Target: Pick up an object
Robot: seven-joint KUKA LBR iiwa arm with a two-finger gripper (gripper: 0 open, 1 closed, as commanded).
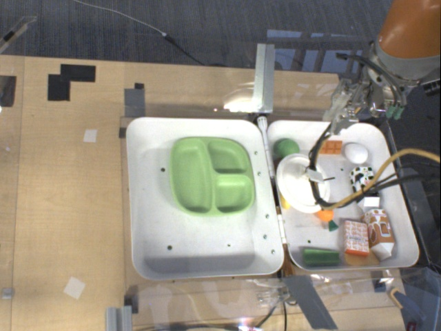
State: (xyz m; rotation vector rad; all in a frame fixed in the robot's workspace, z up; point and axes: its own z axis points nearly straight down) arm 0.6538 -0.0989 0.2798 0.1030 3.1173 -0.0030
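Small objects crowd the right bin (406, 250): a white bowl (298, 181), green cylinder (321, 256), and upright cartons (356, 238).

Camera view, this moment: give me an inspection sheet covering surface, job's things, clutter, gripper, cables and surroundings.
Surface: wooden bench bearing two white bins, left bin and right bin.
Job's things: right bin holds a white bowl, green ball, two small cartons, dark green cylinder, spotted black-and-white item, orange pieces.
Clutter: green divided tray in the left bin.
Gripper: gripper over the right bin's far edge; nothing seen between its fingers.
Cables: black and yellow cables hang across the right bin; a thin wire lies on the floor.
Surroundings: dark carpet; black marks on the bench.
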